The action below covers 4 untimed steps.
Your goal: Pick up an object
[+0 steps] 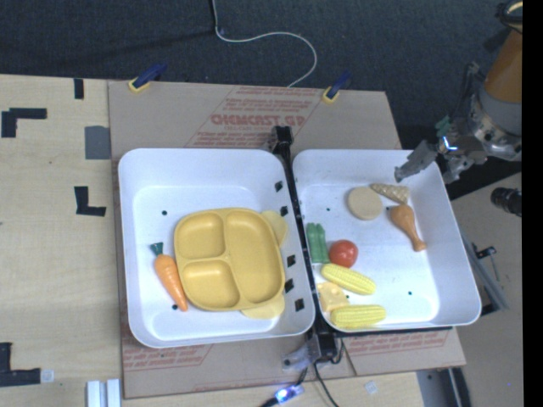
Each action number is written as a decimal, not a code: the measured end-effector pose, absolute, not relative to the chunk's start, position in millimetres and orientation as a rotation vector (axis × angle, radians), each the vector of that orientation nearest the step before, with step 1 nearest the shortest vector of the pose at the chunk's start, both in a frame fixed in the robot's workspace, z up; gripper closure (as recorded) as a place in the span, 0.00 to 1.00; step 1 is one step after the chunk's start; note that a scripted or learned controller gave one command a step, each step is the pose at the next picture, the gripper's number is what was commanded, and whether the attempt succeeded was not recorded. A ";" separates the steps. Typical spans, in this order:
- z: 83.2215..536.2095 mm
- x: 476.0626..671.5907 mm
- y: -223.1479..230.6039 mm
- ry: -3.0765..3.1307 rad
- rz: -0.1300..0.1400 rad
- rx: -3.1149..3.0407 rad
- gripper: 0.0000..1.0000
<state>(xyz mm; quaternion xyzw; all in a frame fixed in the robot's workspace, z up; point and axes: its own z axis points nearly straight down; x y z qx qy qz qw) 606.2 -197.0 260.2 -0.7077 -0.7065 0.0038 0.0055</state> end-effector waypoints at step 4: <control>95.4 624.2 -194.7 -2.223 0.004 -2.218 0.00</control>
